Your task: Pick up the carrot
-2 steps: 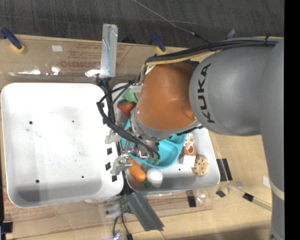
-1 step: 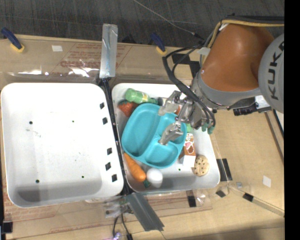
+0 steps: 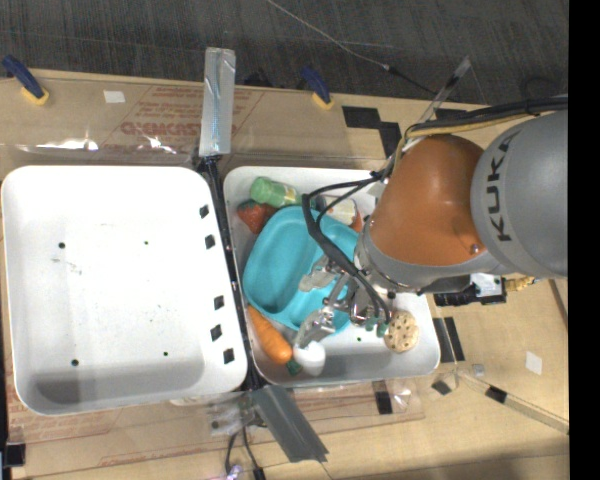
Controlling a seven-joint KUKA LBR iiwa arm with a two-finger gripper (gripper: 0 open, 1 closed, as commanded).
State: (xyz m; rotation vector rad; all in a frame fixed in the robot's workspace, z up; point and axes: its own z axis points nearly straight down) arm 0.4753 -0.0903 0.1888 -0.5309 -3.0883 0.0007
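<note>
The carrot (image 3: 269, 337) is orange with a small green end. It lies in the right bin (image 3: 420, 363) near the front left corner, slanting along the left wall. My gripper (image 3: 328, 314) hangs low over that bin, just right of the carrot and apart from it, at the front edge of a turquoise bowl (image 3: 280, 263). The arm's orange band and grey wrist cover the bin's right half. Nothing shows held in the gripper.
A white rounded object (image 3: 310, 354) sits just below the gripper beside the carrot's tip. A chocolate-chip cookie (image 3: 402, 332) lies to the right. A green item (image 3: 272, 190) and a red item (image 3: 254, 214) lie at the back. The left bin (image 3: 40, 198) adjoins.
</note>
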